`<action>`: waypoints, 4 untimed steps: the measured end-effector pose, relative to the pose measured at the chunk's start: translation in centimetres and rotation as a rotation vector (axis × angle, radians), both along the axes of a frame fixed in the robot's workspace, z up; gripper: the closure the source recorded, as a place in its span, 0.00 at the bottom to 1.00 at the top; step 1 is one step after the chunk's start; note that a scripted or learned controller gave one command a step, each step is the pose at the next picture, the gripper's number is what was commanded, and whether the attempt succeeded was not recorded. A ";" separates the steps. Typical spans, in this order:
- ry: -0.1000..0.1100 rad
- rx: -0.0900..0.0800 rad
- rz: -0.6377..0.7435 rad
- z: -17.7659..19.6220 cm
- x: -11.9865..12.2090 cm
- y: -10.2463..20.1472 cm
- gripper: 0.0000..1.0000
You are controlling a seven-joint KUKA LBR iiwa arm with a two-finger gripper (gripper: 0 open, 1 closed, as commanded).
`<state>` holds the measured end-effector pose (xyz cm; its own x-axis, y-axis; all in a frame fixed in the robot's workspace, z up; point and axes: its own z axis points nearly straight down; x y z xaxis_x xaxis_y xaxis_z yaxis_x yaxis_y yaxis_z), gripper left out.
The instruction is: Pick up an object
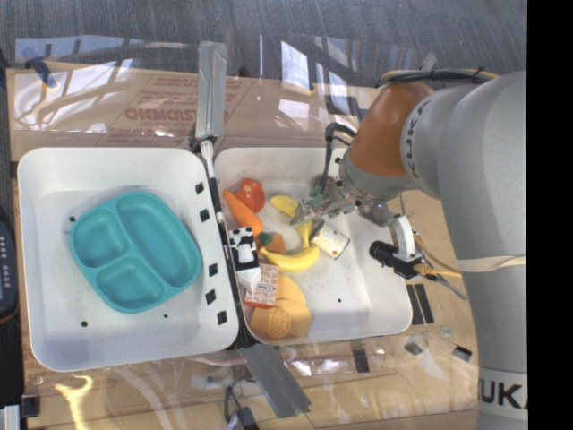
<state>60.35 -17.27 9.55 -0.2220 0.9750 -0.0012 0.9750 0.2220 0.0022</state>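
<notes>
Here, my gripper (315, 206) hangs low in the right bin (380, 307) among toy bananas (291, 258); its grip cannot be told.

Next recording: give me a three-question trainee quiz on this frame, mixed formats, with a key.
1. True or false: the teal divided plate lies in the left bin.
2. Which bin is the hand over: A left, B right?
3. Fill in: against the right bin's near wall sits a toy ____.

Key: 1 true. 2 B. 3 bread loaf, beside the banana and the tomato.
</notes>
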 end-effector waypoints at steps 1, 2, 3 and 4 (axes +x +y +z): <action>-0.005 0.001 0.223 10.1 4.2 13.2 1.00; 0.001 0.000 0.057 10.2 5.3 17.0 1.00; 0.001 0.000 0.057 10.2 5.3 16.9 0.00; 0.005 -0.001 0.047 9.6 2.6 9.4 0.00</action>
